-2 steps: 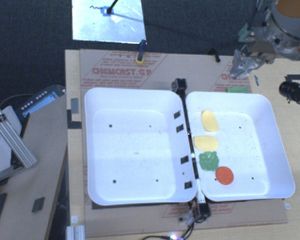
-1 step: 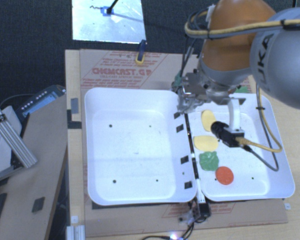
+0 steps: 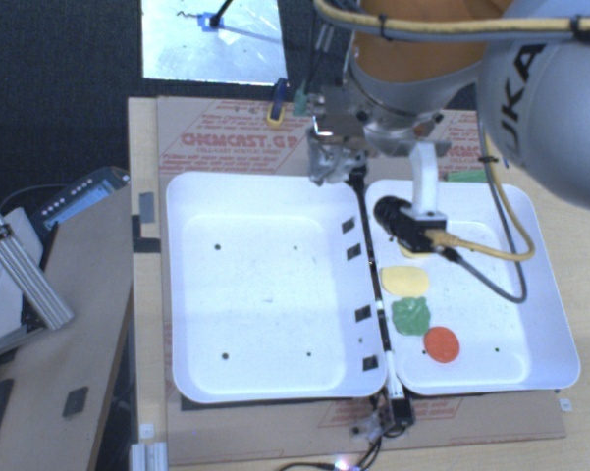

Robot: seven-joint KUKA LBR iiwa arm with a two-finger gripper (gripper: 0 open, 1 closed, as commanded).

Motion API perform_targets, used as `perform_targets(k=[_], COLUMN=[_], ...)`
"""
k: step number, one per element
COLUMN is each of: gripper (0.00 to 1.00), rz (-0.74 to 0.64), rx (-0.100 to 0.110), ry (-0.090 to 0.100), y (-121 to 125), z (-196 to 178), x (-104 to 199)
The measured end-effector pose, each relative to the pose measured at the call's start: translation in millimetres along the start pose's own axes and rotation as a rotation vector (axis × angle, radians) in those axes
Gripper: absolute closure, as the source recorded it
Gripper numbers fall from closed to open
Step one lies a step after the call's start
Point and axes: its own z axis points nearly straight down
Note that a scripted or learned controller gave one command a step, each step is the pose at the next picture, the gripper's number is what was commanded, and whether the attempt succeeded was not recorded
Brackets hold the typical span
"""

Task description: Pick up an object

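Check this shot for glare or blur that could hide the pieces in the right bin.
Camera view: glare washes the shiny panel at top left; the arm, near the lens, looks soft; the yellow piece, green piece and orange disc look crisp.

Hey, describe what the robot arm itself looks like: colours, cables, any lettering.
The robot arm has a rounded grey shell with large black lettering on it. A glossy orange band sits above the wrist, and a yellow cable loops across that band. The gripper is bare silver-grey metal.
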Motion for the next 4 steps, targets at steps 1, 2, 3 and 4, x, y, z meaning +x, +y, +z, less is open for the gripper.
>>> perform_targets(k=[1,2,3,4], gripper=[1.00,1.00,1.00,1.00], rz=[-0.001,0.013,0.012,0.013], rx=[0.002,0.004,0.028,0.001], ry=[0.004,-0.003,-0.010,-0.002], y=[-25.0,55.4,18.4,115.8], z=[-85.8,-126.7,55.5,-8.9], x=[76.0,68.6,68.9,67.3])
